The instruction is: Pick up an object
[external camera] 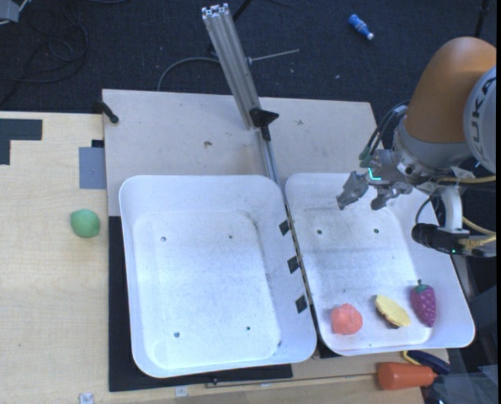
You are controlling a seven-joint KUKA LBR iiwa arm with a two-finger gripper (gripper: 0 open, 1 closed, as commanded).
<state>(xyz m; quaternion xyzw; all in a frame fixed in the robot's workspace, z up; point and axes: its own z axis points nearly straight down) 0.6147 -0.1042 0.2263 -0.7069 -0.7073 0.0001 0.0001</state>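
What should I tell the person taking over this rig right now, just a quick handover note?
Pincer: open, nothing between its fingers, hovering over the far end of the right bin.
Objects: three sit along the near edge of the right bin, a red-orange piece, a yellow piece and a purple grape bunch. A green ball lies on the wooden table left of the bins, and an orange item lies outside the right bin's near edge.
Done: nothing picked up yet.
Left: bring the pincer down on one object, probably one of the three in the right bin, close, and lift.
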